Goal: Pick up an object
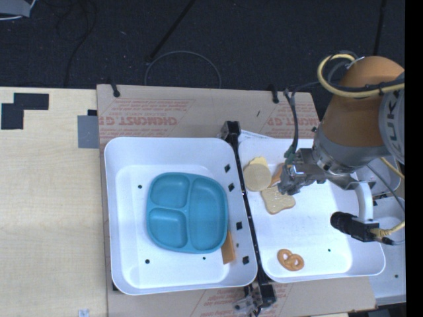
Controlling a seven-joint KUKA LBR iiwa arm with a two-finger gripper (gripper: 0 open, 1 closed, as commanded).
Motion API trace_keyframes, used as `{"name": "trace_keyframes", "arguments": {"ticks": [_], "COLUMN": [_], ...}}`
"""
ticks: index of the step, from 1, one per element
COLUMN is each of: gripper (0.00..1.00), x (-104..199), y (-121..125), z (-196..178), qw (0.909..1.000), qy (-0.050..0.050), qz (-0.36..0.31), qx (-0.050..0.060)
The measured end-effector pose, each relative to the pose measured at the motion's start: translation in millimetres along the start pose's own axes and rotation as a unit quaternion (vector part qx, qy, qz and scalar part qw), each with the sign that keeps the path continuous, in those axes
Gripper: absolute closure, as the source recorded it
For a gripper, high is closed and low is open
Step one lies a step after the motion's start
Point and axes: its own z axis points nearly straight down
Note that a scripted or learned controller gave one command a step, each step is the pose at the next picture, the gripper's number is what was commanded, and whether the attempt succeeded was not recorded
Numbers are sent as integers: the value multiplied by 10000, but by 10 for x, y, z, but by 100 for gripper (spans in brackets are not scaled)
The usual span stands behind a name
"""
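Claw [289, 180] low in right bin [344, 259], grip state unclear, touching toast slice [278, 201]. One bread roll [257, 174], one pretzel [290, 260]; one blue plate [186, 211] left. Pale counter [46, 203], dark floor [198, 25] beyond.

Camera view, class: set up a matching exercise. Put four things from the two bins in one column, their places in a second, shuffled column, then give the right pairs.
Things:
1. blue plate
2. pretzel
3. bread slice
4. tool

Places:
A. near front edge of right bin
B. left bin
C. over right bin, just above the bread slice
D. middle of right bin, beside a pale round piece

Pairs: 1-B, 2-A, 3-D, 4-C
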Motion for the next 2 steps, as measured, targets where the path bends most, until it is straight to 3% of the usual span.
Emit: {"name": "trace_keyframes", "arguments": {"ticks": [2], "gripper": [100], "x": [1168], "y": [-78], "z": [190], "qw": [10000], "qy": [-4], "qz": [-7], "qx": [17]}}
